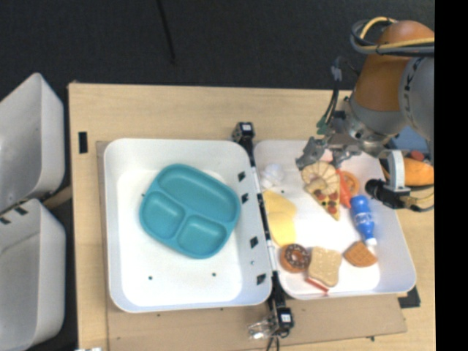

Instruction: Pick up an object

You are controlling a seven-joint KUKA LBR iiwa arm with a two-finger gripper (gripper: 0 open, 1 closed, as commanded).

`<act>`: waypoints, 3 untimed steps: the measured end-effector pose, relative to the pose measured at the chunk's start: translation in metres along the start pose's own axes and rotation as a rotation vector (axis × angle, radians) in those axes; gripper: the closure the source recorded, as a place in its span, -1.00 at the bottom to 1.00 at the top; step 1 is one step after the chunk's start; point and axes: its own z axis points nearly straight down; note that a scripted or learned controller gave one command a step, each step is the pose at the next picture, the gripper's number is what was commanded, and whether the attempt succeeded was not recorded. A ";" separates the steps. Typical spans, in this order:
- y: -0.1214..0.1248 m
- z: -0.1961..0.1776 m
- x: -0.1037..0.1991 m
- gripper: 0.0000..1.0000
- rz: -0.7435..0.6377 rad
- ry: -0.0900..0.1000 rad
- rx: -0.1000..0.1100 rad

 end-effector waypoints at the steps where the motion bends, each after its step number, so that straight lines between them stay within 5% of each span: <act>1: 0.001 -0.025 -0.002 1.00 -0.001 0.000 0.002; 3: 0.021 -0.013 0.068 1.00 -0.002 0.000 0.007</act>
